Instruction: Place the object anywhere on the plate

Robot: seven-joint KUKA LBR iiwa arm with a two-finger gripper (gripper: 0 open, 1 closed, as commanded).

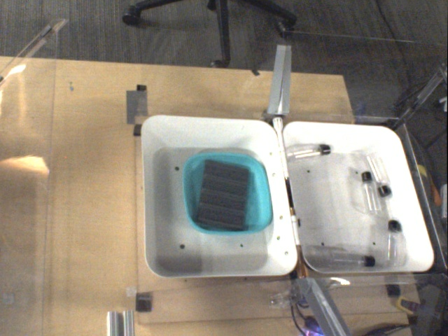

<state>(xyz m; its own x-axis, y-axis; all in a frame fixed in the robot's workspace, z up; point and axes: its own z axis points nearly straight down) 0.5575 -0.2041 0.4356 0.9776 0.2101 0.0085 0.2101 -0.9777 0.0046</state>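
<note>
Dark ridged block (224,194) lies on the teal plate (260,212), left bin (161,257).

arm: pose cannot be told from the camera view; wrist: angle cannot be told; gripper: place and state cannot be told

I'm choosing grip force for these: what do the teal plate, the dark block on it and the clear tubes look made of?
Teal plate: probably plastic, smooth, even colour. Dark block: matte and ribbed, looks like foam or rubber; can't tell which. Clear tubes: see-through with black caps, either glass or clear plastic.
</note>
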